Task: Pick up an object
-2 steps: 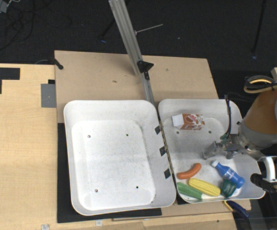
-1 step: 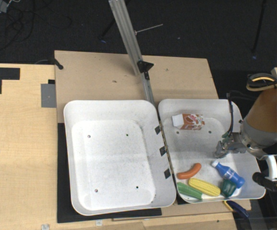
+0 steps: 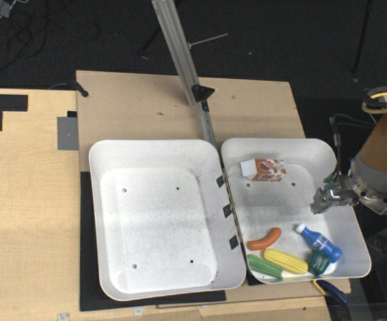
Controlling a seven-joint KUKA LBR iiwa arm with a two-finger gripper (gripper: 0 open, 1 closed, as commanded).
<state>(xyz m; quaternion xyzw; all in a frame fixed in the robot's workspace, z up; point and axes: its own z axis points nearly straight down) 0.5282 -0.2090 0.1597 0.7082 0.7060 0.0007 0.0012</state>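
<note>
The right bin [image 3: 293,149] holds a small white and red carton [image 3: 264,169] near its back. An orange sausage [image 3: 265,239], a yellow corn cob [image 3: 286,261], a green vegetable [image 3: 265,267] and a blue bottle [image 3: 319,241] lie along its front. My gripper [image 3: 321,202] hangs over the bin's right side, above and behind the blue bottle, apart from every object. The arm's orange band [image 3: 379,146] is at the right edge.
The left bin [image 3: 106,159] sits beside the right one, joined by black clips [image 3: 227,210]. A slanted metal rail [image 3: 180,52] rises behind the bins. A wooden bench top [image 3: 26,199] lies to the left.
</note>
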